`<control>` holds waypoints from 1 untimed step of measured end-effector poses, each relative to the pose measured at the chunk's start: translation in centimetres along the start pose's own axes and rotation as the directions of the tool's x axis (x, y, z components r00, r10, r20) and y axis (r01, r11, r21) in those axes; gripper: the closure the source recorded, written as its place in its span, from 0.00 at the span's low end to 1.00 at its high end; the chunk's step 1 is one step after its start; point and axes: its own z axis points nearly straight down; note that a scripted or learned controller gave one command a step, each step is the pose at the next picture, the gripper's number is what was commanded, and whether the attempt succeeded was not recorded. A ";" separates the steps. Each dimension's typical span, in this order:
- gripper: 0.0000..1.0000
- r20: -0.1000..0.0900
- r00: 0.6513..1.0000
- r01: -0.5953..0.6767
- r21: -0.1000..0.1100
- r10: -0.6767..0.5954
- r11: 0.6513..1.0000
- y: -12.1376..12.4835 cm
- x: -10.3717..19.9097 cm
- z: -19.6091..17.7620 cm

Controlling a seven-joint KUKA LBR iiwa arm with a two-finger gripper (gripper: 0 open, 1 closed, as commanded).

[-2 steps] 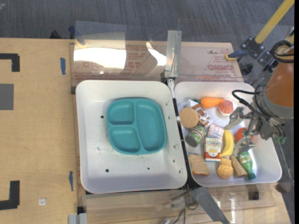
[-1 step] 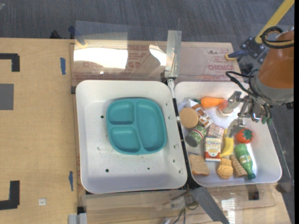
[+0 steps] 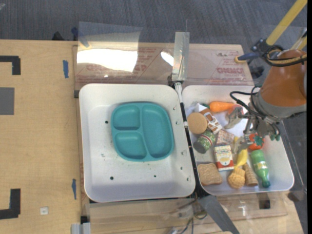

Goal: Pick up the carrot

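The carrot (image 3: 222, 106) is lying at the far side of the right bin (image 3: 285, 167); the pincer (image 3: 253, 128) is hovering just right of it, its state unclear.

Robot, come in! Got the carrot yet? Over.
Not yet. Gripper low in right bin. Carrot lies free near the bin's far wall. Wrist cables beside it.

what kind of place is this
Probably a robot lab test bench, not a kitchen: two white bins on a taped bench, toy food such as a carrot, and an arm reaching in.
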 end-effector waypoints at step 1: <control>0.00 0.003 0.841 0.541 0.001 -0.541 0.841 -0.4 1.7 0.9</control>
